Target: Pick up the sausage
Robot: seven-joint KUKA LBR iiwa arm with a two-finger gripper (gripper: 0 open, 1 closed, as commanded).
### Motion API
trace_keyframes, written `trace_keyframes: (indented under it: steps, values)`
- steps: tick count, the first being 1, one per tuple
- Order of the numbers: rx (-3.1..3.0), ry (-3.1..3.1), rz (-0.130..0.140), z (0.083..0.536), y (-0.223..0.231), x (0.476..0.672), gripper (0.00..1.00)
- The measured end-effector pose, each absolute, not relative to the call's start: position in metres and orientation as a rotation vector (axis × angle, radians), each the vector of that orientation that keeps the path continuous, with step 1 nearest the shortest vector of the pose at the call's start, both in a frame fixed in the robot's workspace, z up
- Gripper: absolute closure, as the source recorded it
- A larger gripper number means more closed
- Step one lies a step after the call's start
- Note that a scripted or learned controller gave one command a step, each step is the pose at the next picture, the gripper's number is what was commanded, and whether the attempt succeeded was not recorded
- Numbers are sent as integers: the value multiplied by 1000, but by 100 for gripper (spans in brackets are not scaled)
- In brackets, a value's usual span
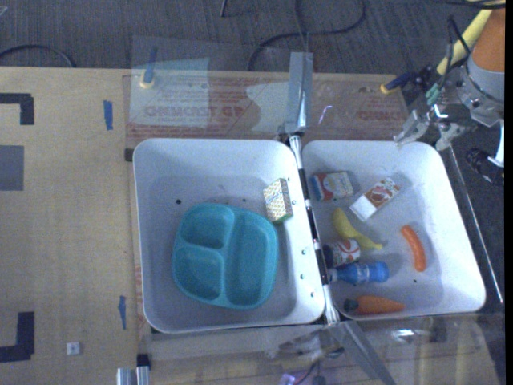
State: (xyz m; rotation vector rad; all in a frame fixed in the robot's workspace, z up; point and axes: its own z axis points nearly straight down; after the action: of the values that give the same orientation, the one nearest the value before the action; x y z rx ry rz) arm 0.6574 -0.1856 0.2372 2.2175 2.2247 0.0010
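Near: carrot, bottle. Beyond, orange-red sausage, short and slightly curved, lying bare on right bin floor. Farthest: claw over bin's back corner, well apart from sausage; fingers spread, clasping nothing.

Two white bins sit on a pale wood-coloured bench marked with black squares and bits of blue tape. The left bin holds a teal divided plate and a small yellow-and-white patterned box. The right bin holds an orange-red sausage, a yellow banana, an orange carrot, a blue bottle, a red-and-white can, and two red-and-white cartons.
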Motion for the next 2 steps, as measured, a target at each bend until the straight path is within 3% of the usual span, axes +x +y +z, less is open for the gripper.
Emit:
trace_keyframes:
  steps: [1, 2]
  values:
    - [2167, 2263, 6, 125, -221, 638, 0]
    - [2138, 2259, 38, 117, -220, 605, 0]
